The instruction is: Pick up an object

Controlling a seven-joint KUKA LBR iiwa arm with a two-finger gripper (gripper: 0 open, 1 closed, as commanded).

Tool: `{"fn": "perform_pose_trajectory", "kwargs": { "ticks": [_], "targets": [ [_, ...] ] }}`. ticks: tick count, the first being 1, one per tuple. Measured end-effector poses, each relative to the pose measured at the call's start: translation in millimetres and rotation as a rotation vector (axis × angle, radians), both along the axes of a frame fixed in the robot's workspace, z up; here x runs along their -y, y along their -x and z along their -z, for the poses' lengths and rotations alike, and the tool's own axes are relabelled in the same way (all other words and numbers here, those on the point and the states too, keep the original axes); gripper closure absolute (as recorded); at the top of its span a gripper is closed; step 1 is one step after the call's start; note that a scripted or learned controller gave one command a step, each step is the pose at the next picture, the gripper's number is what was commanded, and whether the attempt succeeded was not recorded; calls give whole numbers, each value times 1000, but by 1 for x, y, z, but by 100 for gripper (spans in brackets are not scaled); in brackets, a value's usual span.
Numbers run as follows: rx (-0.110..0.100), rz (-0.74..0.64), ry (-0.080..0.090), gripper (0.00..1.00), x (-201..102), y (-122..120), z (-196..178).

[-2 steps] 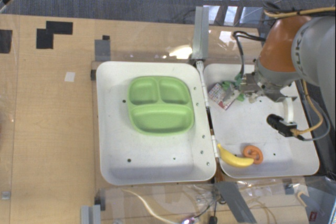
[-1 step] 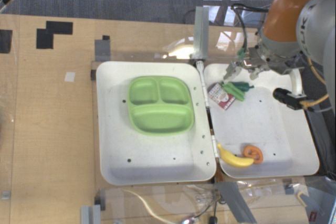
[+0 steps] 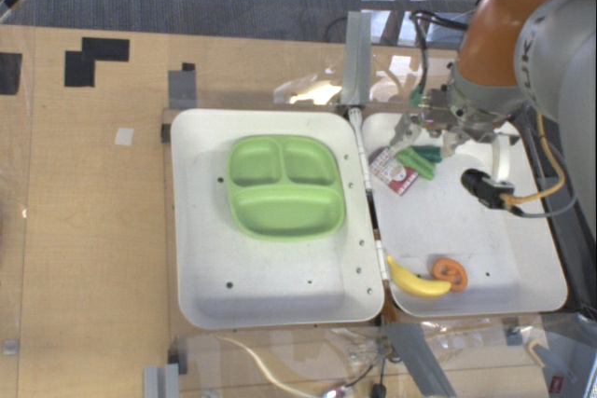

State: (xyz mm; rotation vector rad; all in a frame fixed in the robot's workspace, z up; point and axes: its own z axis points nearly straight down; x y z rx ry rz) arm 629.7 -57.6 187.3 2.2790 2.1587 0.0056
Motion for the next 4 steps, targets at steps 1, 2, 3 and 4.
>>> {"fn": "perform_pose_trajectory", "kwargs": {
  "ticks": [1,2,3,4],
  "targets": [
    [21,-187,5,0,65,-17,86],
    [23,-138,4,0,65,-21,86],
    [35,-142,3,100,62,-25,72],
    [5,-189,2,100,-2,-38,-35]
  ]
}}
